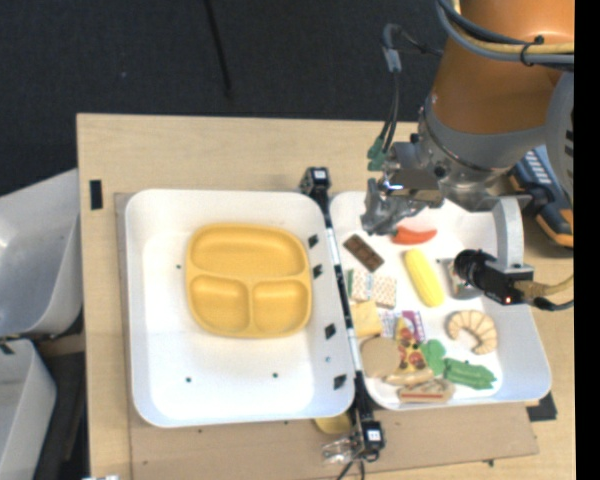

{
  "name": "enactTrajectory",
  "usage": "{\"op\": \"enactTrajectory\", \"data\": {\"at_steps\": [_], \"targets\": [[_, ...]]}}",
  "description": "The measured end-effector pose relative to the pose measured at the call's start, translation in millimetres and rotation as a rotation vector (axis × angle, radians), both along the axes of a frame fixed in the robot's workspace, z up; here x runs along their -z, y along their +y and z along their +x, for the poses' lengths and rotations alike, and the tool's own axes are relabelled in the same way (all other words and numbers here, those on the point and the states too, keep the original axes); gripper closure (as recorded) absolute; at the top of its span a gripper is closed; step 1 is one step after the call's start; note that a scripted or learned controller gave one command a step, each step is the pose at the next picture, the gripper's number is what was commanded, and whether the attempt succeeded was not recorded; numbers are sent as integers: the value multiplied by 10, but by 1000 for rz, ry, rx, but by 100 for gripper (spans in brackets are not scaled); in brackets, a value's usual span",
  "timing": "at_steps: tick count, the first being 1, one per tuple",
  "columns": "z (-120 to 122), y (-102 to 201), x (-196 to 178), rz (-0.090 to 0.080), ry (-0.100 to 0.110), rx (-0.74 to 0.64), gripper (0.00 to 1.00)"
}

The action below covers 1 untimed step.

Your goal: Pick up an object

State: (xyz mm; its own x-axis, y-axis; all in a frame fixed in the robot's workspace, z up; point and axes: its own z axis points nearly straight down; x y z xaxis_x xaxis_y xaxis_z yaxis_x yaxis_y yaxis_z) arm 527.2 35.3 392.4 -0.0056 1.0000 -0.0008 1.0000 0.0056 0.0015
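- The dark metal two-finger end effector [382, 215] was seen low over the far end of the right shallow white bin [520, 368]; whether it was open or closed could not be told, and nothing could be made out in its grasp.
- A small red-orange curved piece [415, 235] was found just beside the end effector, on its right.
- A flat brown rectangular block [363, 253] was located near it, toward the divider between the bins.
- A yellow corn-shaped plastic piece [423, 276] was placed near the middle of the same bin.
- A tan croissant-shaped toy [474, 329] was seen nearer the front, with green plastic pieces [458, 369] and small printed packets [397, 340] clustered beside it.
- A yellow three-compartment plastic plate [249, 279] was set in the left shallow white bin [160, 388].
- Both bins were carried by a light wooden surface [105, 158].
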Motion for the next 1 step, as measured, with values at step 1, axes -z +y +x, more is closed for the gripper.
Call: {"op": "enactTrajectory", "data": {"at_steps": [1], "targets": [[-31,283,161,-2,7,2,100]]}}
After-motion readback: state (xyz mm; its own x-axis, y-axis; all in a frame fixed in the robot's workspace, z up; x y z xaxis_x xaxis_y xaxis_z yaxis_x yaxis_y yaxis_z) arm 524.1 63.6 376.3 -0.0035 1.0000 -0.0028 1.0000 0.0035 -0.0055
